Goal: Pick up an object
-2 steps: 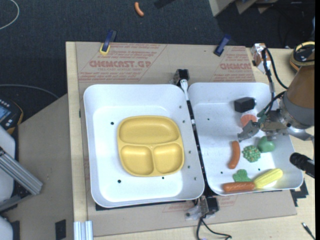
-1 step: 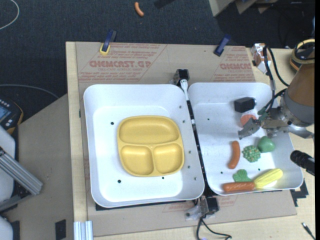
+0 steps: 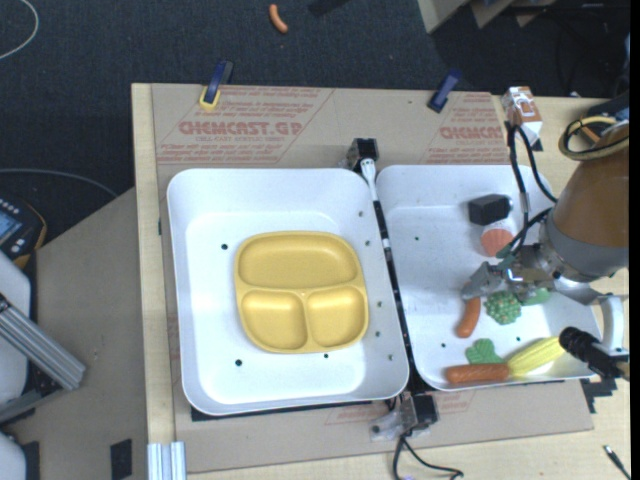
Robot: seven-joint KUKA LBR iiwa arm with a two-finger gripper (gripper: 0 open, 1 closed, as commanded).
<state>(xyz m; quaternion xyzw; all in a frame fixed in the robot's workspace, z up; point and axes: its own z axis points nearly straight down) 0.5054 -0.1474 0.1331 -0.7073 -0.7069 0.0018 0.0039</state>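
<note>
My gripper (image 3: pixel 492 280) hangs low over the middle of the right bin (image 3: pixel 425 268). It is just above a green broccoli piece (image 3: pixel 503 309) and a small orange carrot (image 3: pixel 468 318). A red-orange round piece (image 3: pixel 496 240) lies just behind it, and a black block (image 3: pixel 489 208) sits further back. Near the bin's front edge lie a green leafy piece (image 3: pixel 481 351), a yellow corn cob (image 3: pixel 535 355) and an orange sausage (image 3: pixel 477 374). The view shows nothing clearly held.
The left bin (image 3: pixel 200 268) holds a yellow divided plate (image 3: pixel 300 291). The arm's grey body (image 3: pixel 595 218) covers the right bin's far right side. Cables (image 3: pixel 520 158) run down from the bench's back right corner. A black clamp (image 3: pixel 364 153) sits between the bins.
</note>
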